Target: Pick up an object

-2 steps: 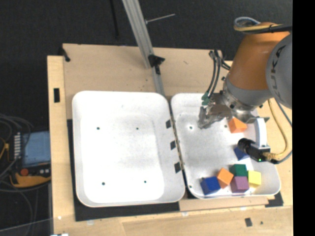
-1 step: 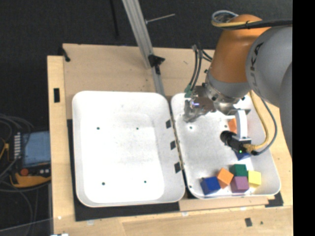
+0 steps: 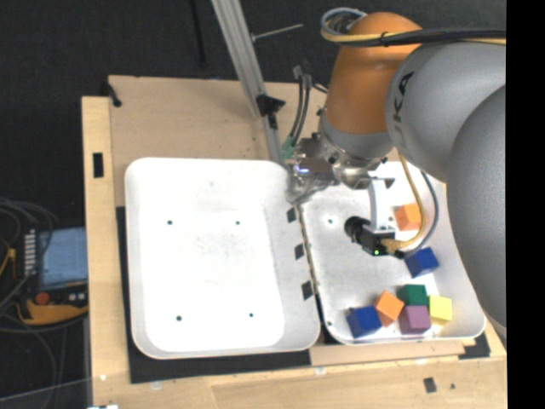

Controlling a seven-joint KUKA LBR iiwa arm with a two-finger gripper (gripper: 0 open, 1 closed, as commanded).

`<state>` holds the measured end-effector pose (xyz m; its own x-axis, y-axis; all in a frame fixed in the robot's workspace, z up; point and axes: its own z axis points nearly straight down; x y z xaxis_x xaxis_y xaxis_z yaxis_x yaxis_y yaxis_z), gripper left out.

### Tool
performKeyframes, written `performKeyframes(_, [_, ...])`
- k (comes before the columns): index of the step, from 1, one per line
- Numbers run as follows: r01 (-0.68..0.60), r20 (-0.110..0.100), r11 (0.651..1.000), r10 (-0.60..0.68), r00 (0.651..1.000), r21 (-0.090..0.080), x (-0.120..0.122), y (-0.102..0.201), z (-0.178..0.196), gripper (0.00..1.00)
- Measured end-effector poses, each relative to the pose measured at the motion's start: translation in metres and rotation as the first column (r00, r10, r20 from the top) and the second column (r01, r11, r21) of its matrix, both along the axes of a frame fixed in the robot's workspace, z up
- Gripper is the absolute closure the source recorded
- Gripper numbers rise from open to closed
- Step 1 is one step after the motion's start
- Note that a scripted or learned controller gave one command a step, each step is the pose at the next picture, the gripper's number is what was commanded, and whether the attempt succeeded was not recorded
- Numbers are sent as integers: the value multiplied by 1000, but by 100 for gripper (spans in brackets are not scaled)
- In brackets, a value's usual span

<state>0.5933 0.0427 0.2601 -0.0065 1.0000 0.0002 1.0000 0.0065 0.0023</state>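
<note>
The pickable things are small coloured blocks in the right bin (image 3: 336, 228). Five crowd its near edge: a near blue block (image 3: 364, 320), an orange cube (image 3: 390, 305), a green block (image 3: 415, 294), a purple block (image 3: 415, 318) and a yellow block (image 3: 440, 308), touching or almost touching. A lone blue block (image 3: 421, 262) and a far orange block (image 3: 407, 216) sit apart, farther back toward the right wall. All look light, rigid and flat-faced, so a pinch across two opposite sides should hold. The lone blue block seems the easiest, with free space around it. The gripper (image 3: 303, 184) hangs at the bin's far left corner, well apart from every block, beside the left bin (image 3: 153, 228). I cannot tell whether it is open or closed.
</note>
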Motion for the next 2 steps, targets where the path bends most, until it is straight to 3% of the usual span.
performKeyframes(1, [4, -1, 1000, -4, 1000, -3, 19, 45, 0, 100])
performKeyframes(2, [0, -2, 1000, 0, 1000, -4, 19, 44, 0, 0])
